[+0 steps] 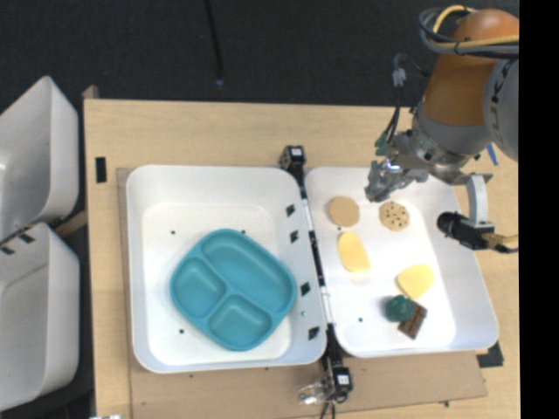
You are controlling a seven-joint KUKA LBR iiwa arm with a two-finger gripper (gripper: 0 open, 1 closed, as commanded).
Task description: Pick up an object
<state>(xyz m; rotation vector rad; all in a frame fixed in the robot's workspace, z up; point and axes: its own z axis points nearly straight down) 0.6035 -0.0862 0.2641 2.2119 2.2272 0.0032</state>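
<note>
Gripper (382,184) at upper right of the frame, low over the right bin (463,321), above a tan round cookie (343,211) (grip state unreadable, nothing visibly held), chocolate-chip cookie (395,216) just beside.

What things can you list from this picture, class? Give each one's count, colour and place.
bins: 2, white, side by side on bench
divided plate: 1, teal, left bin
round cracker: 1, tan, right bin, far side
cookie: 1, tan, speckled, beside cracker
oval piece: 1, pale yellow, right bin centre
wedge piece: 1, yellow, right bin
small lump: 1, green, near side
brown piece: 1, beside lump
tool: 1, grey, above right bin's far edge
</note>
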